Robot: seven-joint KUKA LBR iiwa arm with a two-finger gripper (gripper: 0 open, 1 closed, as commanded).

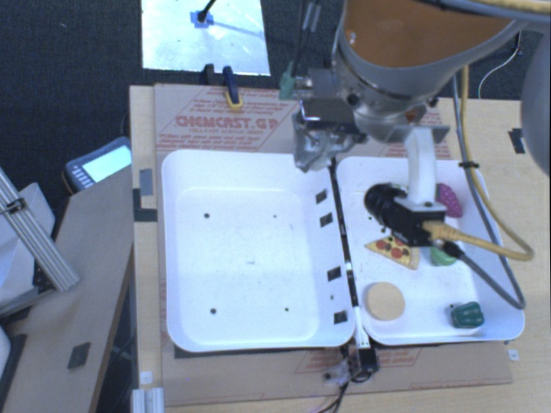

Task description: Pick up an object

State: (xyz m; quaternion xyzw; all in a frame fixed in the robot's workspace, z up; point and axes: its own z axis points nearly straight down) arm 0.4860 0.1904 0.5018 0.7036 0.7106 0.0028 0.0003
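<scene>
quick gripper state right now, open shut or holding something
Gripper: cannot be told whether open or shut from this view; no object is visibly held in it.

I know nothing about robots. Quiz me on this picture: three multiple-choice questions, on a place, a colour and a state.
1. Where does the triangular toy pizza slice lie? A. left white bin B. right white bin C. on the cardboard
2. What colour is the small lumpy toy in the right bin's near corner? A. dark green B. red C. blue
3. How does the round tan disc sit? A. on edge B. atop the pizza slice C. flat, apart from it
1 B: it lies right of the divider. 2 A: its surface is green. 3 C: its round face shows, bare floor between.
</scene>
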